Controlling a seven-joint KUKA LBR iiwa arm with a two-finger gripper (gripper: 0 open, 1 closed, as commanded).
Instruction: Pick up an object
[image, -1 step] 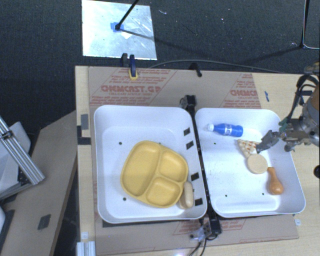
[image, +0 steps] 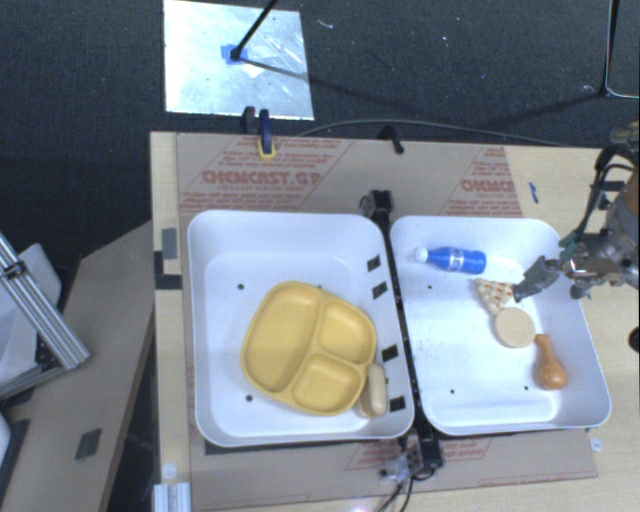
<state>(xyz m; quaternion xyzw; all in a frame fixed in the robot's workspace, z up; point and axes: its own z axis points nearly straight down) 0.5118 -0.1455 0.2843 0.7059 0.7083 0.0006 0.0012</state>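
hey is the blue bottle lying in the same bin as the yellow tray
No, the blue bottle lies in the right bin, while the yellow tray sits in the left bin.

"CHEMCAST GP" printed twice on brown board (image: 262, 178)

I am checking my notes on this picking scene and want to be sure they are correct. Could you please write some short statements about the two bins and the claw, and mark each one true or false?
1. The yellow divided plate lies in the left bin. True.
2. The blue bottle stands upright in the right bin. False: it lies on its side near the far wall.
3. The claw is over the right bin, close to the patterned wedge. True.
4. The wooden pestle lies in the left bin. False: it is in the right bin, beside the tan disc.
5. A pale oblong piece lies beside the plate's near edge. True.
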